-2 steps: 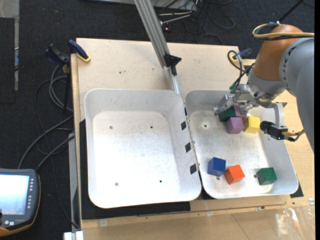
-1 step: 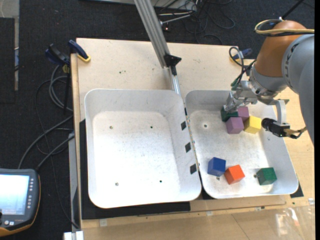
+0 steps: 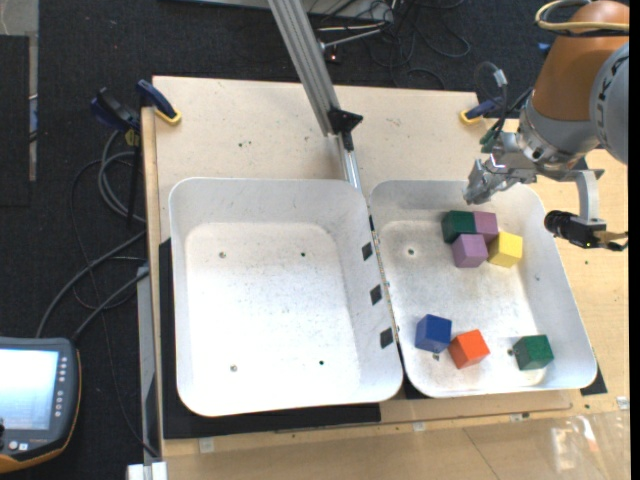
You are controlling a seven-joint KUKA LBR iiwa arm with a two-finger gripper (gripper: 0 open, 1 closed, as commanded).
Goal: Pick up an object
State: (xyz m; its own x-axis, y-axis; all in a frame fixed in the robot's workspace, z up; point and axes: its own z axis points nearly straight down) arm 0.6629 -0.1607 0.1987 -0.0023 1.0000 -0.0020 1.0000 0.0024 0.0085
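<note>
The light is bright and even, and seems to come from above. The two white bins [image 3: 270, 288] shine pale, and their flat floors look a little washed out. Shadows are soft and short; the blue block [image 3: 433, 332] and the orange block [image 3: 469, 348] each have a small dark patch beside them. The dark floor [image 3: 80, 68] around the bench stays dim. The picture is a bit grainy and soft. A clear plastic scrap [image 3: 585, 443] at the bottom right gives a faint glare.
</note>
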